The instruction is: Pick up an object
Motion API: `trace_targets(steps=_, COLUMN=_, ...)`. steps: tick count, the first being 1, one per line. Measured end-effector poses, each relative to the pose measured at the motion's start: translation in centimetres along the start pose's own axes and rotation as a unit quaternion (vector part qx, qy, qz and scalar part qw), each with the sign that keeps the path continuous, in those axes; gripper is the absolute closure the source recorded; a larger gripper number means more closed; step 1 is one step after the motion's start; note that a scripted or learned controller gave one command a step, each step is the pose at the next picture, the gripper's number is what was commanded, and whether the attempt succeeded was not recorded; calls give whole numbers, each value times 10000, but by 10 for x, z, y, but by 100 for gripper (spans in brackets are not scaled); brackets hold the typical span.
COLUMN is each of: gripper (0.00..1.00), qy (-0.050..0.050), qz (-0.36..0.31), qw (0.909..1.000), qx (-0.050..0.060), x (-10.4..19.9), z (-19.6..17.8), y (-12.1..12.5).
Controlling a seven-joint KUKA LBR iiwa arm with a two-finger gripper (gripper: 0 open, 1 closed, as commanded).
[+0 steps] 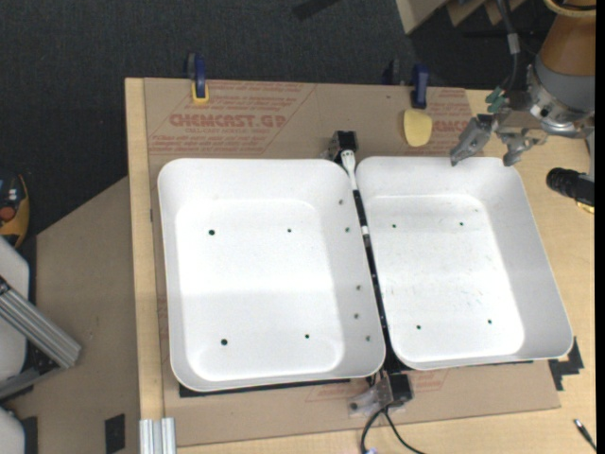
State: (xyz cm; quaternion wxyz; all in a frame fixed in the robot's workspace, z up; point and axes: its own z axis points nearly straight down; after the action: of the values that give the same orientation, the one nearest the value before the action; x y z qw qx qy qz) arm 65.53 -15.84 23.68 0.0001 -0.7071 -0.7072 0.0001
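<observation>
Gripper [489,147] open above right bin [529,253] far rim; yellow object [417,127] beside.

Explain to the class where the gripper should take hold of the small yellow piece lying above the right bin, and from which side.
Across its narrow sides, from straight above. The yellow piece lies flat on the brown board, apart from the right bin, beside the open gripper.

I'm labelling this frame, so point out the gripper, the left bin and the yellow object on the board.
gripper [490,149], camera view, midway between its fingertips.
left bin [260,282], camera view, bare floor.
yellow object [417,127], camera view, its middle.
</observation>
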Motion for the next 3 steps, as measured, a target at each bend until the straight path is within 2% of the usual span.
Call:
trace_targets(steps=1, gripper=0, qy=-12, qz=-40, qw=9999, qx=-116, x=65, z=-175, y=14)
trace_targets(steps=2, gripper=100, qy=-16, qz=-10, qw=10000, qx=-31, x=61, z=-174, y=12)
trace_targets(steps=3, gripper=100, qy=9, qz=12, qw=10000, qx=66, x=52, z=-49, y=-11)
